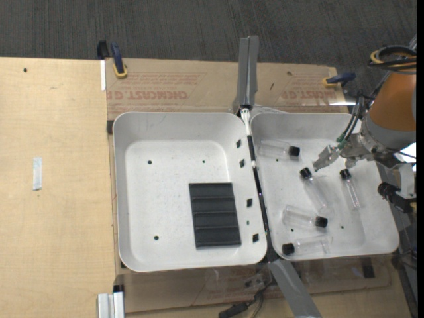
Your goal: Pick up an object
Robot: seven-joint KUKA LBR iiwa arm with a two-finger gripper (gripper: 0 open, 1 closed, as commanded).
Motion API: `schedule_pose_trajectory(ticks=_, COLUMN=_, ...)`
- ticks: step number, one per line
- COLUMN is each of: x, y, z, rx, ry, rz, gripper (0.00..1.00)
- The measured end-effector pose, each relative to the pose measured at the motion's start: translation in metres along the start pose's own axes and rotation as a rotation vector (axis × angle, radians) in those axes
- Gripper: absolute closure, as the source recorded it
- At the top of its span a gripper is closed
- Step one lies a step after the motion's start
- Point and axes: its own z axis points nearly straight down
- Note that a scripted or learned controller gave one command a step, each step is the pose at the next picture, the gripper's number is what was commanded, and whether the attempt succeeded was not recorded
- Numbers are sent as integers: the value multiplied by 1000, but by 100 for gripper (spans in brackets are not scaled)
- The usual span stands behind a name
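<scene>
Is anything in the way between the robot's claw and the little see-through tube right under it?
Nothing visible is in the way. The gripper hangs over the right bin, and the nearest clear tube with a black cap lies just below and to the left of its tip. The other tubes lie apart from that path.

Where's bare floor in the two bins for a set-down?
Left bin: bare on its left half and along the back wall, around the black ridged block. Right bin: crowded. Clear vials with black caps are scattered across it, and the pincer is over them. Only small gaps between vials.
</scene>
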Motion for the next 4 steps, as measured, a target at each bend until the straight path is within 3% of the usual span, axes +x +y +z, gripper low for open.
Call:
schedule_pose_trajectory(ticks=1, x=6, y=-68, z=22, rx=24, ry=7, rz=6, gripper=0)
schedule_pose_trajectory(ticks=2, x=-24, y=-72, z=-2, rx=22, ry=7, rz=-92, gripper=0)
schedule_pose_trajectory(ticks=3, x=-10, y=-73, z=22, rx=23, ry=9, rz=-137, gripper=0)
schedule_pose_trajectory(ticks=4, x=-25, y=-67, z=21, rx=21, ry=14, rz=-244, gripper=0)
